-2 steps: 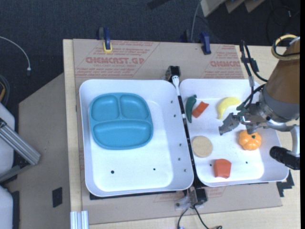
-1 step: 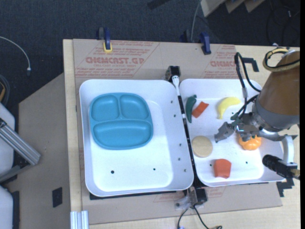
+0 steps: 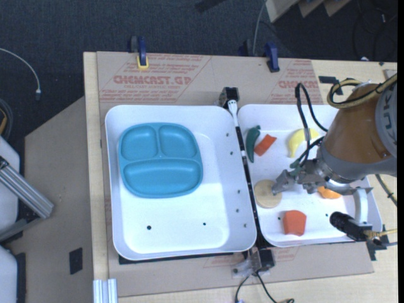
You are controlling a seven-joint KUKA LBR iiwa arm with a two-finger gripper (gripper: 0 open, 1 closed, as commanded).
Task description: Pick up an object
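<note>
A blue divided plate (image 3: pixel 161 160) lies in the upper part of the left bin (image 3: pixel 126 232). It has three compartments, two small ones along the top and one long one below, and its corners are rounded.

The right bin (image 3: pixel 265 232) sits just beside the left one, and it holds several small things. Near its upper left corner lies a dark green piece (image 3: pixel 252 134), slim and bent, and touching it on the right is an orange-red wedge (image 3: pixel 264 144), tilted. Lower down, close to the bin's left wall, a tan wooden disc (image 3: pixel 267 194) lies flat; it is round, pale and plain. Below and a little right of it stands a red-orange block (image 3: pixel 294 222), squat with soft edges, near the bin's lower rim. Farther up, a yellow piece (image 3: pixel 298 142) with a curved shape is partly hidden by black cables.

The gripper (image 3: pixel 285 180) hangs low over the bin, its tip just at the right edge of the wooden disc. Whether its jaws are spread or pressed together cannot be told, nor whether it touches the disc. Under the wrist, part of an orange piece (image 3: pixel 329 193) peeks out. The grey arm (image 3: pixel 356 137) with its orange band covers the bin's right side.
</note>
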